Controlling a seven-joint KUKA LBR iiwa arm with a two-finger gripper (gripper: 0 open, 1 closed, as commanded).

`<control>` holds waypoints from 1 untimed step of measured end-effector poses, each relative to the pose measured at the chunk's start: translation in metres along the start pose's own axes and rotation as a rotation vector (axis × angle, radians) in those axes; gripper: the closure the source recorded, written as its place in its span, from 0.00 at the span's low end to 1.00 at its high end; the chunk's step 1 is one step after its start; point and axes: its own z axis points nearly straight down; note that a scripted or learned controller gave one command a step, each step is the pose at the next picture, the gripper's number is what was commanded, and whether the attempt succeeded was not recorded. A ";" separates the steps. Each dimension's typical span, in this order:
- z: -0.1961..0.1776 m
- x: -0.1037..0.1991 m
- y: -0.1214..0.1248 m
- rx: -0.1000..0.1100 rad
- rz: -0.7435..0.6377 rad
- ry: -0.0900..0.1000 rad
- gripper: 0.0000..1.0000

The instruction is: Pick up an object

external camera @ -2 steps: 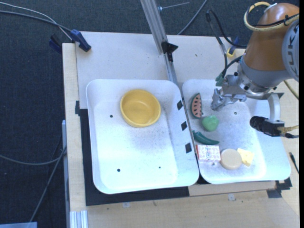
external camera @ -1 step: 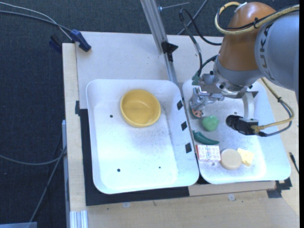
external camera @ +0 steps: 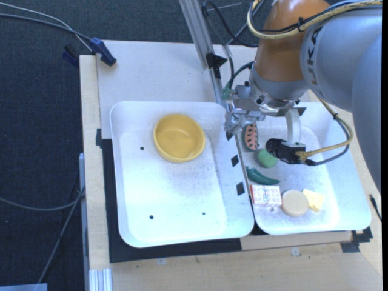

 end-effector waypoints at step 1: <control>-0.007 0.049 0.014 0.000 0.000 0.001 1.00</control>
